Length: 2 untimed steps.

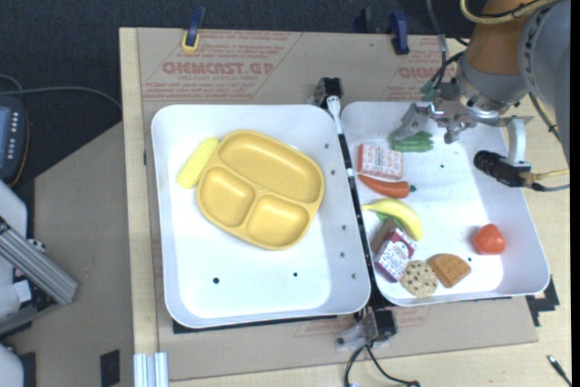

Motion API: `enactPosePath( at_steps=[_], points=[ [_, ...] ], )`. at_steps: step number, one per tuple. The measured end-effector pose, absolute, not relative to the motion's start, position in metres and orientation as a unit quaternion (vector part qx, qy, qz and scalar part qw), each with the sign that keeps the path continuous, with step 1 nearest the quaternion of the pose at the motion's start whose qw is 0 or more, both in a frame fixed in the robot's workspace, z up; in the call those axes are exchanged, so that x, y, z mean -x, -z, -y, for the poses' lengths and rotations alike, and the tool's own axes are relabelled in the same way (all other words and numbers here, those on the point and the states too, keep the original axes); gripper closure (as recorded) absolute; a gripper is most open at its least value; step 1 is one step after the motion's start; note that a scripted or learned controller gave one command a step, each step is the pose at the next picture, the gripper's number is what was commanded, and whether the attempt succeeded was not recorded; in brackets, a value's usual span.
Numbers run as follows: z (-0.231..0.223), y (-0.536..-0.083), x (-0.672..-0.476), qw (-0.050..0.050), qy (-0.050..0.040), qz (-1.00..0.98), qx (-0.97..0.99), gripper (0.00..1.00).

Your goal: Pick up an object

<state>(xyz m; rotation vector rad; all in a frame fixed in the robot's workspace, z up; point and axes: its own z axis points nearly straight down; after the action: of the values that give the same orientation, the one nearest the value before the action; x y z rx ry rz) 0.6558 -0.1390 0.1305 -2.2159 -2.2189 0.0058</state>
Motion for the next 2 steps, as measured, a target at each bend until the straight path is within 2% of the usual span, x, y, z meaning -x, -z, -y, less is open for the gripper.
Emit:
enactPosePath(
  at_steps=[1, 2],
  points=[
    [0.138, -0.087, -0.658, -0.001, 0.0022, 0.707, 0.707, 0.0],
    [0.138, -0.103, -0.661, -0.006, 0.0044, 0.708, 0.706, 1.0]
  ],
)
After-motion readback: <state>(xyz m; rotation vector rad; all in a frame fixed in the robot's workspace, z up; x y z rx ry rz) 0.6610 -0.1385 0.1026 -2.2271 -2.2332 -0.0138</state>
